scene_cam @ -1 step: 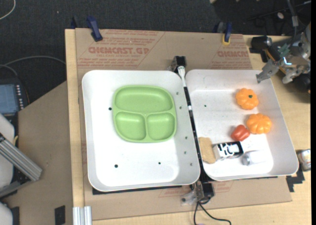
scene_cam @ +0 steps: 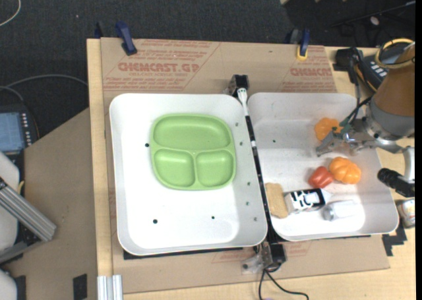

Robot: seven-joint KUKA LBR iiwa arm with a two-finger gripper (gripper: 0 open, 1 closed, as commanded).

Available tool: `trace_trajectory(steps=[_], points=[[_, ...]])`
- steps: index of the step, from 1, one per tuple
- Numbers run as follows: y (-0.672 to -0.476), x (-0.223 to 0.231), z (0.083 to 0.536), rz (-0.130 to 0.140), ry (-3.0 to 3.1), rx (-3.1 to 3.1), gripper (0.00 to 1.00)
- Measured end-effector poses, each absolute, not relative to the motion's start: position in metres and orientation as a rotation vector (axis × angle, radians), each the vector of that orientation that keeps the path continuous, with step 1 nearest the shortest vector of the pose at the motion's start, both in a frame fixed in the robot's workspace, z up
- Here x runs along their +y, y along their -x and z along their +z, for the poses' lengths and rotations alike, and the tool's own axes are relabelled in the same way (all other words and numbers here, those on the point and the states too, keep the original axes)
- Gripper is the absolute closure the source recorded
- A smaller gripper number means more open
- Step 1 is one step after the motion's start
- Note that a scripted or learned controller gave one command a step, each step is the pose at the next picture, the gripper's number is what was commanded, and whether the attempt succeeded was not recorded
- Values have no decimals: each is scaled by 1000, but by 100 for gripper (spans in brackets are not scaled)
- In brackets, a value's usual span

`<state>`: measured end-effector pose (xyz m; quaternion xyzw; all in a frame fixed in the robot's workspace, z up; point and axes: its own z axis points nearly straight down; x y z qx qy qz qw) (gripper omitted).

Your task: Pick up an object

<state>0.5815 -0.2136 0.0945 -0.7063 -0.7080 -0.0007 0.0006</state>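
My gripper (scene_cam: pixel 333 139) hangs over the back part of the right bin (scene_cam: pixel 290 111), reaching in from the right. It is open, and nothing shows between its fingers. A small orange object (scene_cam: pixel 324 126) lies just to its left, touching or nearly touching the upper finger. In front of the gripper sit an orange pumpkin-shaped object (scene_cam: pixel 346 170) and a red object (scene_cam: pixel 320 177), side by side. Along the bin's front edge lie a tan piece (scene_cam: pixel 276 200), a black-and-white object (scene_cam: pixel 306 199) and a pale whitish object (scene_cam: pixel 343 211).
The left bin (scene_cam: pixel 132 180) holds a green divided plate (scene_cam: pixel 193 151) in its middle. A black divider strip (scene_cam: pixel 249 135) runs between the two bins. Blue and yellow clamps (scene_cam: pixel 125 37) grip the board's far edge.
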Motion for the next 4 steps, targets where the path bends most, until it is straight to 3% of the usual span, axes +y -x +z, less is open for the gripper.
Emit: trace_trajectory(steps=[1,2,3,4], points=[[-657,-182,85,-7,2218,-2232,0],[-654,-185,96,-2,2222,-2228,100],[-665,-111,84,12,2211,-2222,100],[-669,-37,192,-13,2218,-2234,100]])
